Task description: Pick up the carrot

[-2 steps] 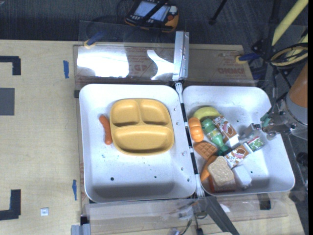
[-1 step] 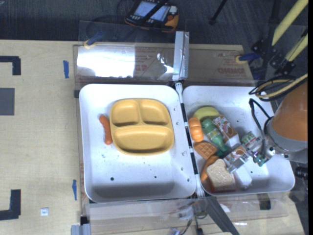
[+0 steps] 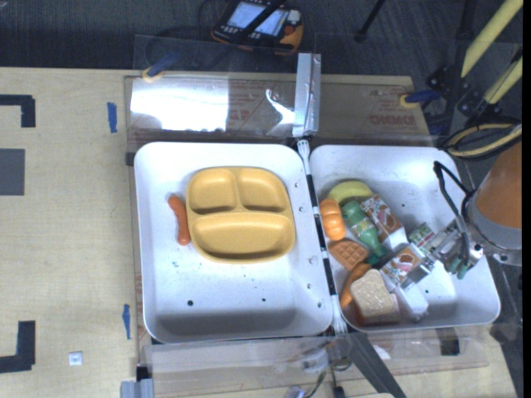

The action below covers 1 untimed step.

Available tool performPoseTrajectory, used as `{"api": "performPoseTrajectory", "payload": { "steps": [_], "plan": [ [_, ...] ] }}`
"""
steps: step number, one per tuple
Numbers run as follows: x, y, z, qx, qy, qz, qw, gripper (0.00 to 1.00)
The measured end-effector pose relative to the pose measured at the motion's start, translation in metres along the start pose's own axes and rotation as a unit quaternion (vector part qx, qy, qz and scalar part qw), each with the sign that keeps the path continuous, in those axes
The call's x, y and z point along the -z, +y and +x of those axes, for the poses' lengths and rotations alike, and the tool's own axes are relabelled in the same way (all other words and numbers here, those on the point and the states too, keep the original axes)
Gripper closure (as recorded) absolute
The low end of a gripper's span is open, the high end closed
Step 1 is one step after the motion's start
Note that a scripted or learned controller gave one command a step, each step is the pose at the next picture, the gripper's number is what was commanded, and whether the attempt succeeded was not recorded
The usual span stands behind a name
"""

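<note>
The carrot (image 3: 179, 220) is a slim orange stick lying in the left bin (image 3: 158, 305), tight against the left edge of the yellow divided plate (image 3: 241, 214). My gripper (image 3: 448, 255) hangs low over the right bin (image 3: 473, 305), at the right side of a pile of toy food and far to the right of the carrot. The arm's orange band (image 3: 504, 191) sits above it at the view's right edge. I see nothing of the carrot near the gripper.
The right bin holds several toy foods: a green-yellow piece (image 3: 348, 191), an orange roll (image 3: 332, 218), a waffle (image 3: 348, 252), a bread slice (image 3: 373, 295) and printed packets (image 3: 405, 264). A raised divider (image 3: 314, 222) separates the bins. Cables lie at the back right.
</note>
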State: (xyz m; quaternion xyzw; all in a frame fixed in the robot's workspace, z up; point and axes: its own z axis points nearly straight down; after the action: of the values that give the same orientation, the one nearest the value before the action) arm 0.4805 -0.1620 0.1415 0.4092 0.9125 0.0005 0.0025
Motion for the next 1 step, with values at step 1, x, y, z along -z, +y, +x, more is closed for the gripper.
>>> {"api": "performPoseTrajectory", "payload": {
  "steps": [1],
  "plan": [
    [-0.0155, 0.0003, 0.0013, -0.343, 0.001, 0.001, 0.9392, 0.0]
  ]
}}
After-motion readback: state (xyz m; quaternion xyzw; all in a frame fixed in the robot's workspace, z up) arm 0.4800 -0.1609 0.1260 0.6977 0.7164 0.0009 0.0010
